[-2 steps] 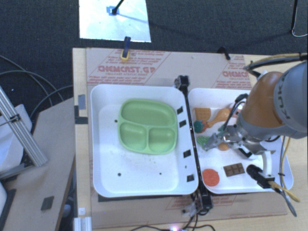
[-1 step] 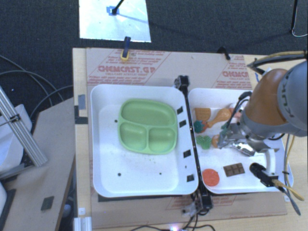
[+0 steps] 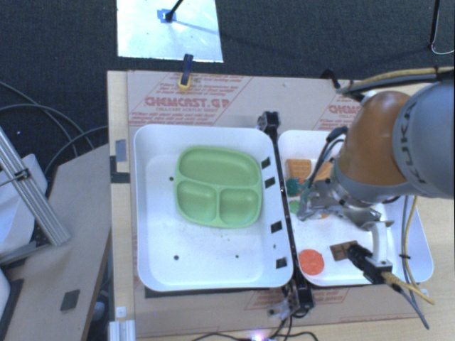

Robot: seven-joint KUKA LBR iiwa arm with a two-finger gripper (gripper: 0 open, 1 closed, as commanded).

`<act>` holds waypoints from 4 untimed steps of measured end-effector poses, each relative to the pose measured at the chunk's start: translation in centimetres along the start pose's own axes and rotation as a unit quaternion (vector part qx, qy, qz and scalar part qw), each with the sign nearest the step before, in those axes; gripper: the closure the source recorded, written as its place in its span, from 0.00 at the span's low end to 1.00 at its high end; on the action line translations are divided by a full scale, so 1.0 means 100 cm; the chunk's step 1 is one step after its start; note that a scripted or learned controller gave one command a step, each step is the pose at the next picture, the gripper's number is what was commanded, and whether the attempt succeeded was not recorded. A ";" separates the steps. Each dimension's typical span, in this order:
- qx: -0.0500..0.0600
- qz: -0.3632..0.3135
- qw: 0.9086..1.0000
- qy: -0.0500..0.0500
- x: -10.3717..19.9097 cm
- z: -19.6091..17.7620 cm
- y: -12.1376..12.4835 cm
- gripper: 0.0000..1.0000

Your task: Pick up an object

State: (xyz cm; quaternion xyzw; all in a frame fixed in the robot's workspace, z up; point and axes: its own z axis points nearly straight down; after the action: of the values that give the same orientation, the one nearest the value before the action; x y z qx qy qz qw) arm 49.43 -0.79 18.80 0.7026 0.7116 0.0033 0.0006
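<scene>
So the arm (image 3: pixel 398 141) comes in from the right side of the frame and hangs low over the right bin (image 3: pixel 425 256), with its gripper (image 3: pixel 307 206) down near that bin's left wall, about mid-height in the picture. Honestly I can't tell whether the fingers are open or closed, the wrist blocks most of it. Near the gripper there's a small teal-green object (image 3: pixel 293 186) just to its upper left, and an orange waffle-looking piece (image 3: pixel 298 168) a bit above that. Toward the lower part of the same bin sits a round red-orange object (image 3: pixel 311 261), with a small brown piece (image 3: pixel 343 251) just right of it. Over in the left bin (image 3: pixel 153 261), a green divided plate (image 3: pixel 217 186) lies flat in the upper middle.
</scene>
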 end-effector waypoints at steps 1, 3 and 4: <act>-0.004 -0.001 1.000 0.000 0.093 -0.099 0.030 1.00; 0.006 0.000 1.000 0.000 0.174 0.024 -0.010 1.00; 0.004 0.008 1.000 -0.002 0.123 0.108 -0.007 1.00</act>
State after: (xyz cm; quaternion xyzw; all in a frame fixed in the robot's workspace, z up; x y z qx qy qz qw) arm 48.61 11.55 8.04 0.7082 0.7060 -0.0012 -0.0006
